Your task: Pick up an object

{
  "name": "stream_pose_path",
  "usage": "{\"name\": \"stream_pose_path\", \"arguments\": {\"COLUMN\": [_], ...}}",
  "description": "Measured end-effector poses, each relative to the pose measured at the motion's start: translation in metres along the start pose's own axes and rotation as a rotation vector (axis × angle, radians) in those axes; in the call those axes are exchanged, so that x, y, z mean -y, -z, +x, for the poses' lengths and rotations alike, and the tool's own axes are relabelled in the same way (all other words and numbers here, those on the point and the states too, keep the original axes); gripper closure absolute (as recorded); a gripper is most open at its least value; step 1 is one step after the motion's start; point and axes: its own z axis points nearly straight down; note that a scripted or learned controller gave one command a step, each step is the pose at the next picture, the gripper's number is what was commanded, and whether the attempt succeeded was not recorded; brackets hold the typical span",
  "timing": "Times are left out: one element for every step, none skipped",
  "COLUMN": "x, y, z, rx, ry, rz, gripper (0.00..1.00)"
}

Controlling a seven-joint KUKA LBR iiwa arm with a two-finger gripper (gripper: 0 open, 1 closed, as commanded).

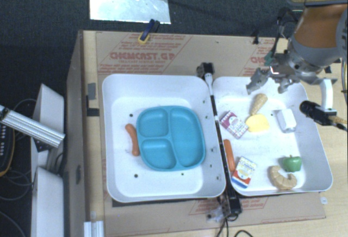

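**Desk:** Two white bins on the table (163, 51), seen from above. Where is the arm?

**Photographer:** The grey arm (321, 18), with its orange band, reaches over the far edge of the right bin (321, 160). The end effector (270, 85) hangs there with its fingers (255, 83) spread wide and nothing between them.

**Desk:** What lies closest to it?

**Photographer:** A beige cone (259, 103), tilted, just below the end effector in the view and apart from the fingers. Next down is a yellow piece (257, 123), touching or nearly touching the cone's wide end. A small white block (285, 120) sits below and slightly right of the end effector.

**Desk:** And the rest of that bin?

**Photographer:** Below and left of the end effector is a pink-and-white carton (234, 124), just beside the yellow piece. Farther down are an orange sausage (229, 155) along the bin's left wall and a red, white and blue carton (244, 170) beside it. Well below the end effector, toward the near right corner, a green pepper (292, 163) sits just above a croissant (283, 178).

**Desk:** The other bin?

**Photographer:** Well to the end effector's left and lower, the left bin (109, 138) holds a blue divided plate (169, 138). A second sausage (132, 139) lies just beside the plate's far-left edge.
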Motion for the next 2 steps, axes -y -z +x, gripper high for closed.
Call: {"name": "stream_pose_path", "arguments": {"x": [-0.011,-0.012], "y": [-0.043,-0.032], "z": [-0.041,-0.041], "rx": [0.001,0.001], "ry": [-0.002,0.000], "rz": [0.001,-0.003], "gripper": [0.00,1.00]}}
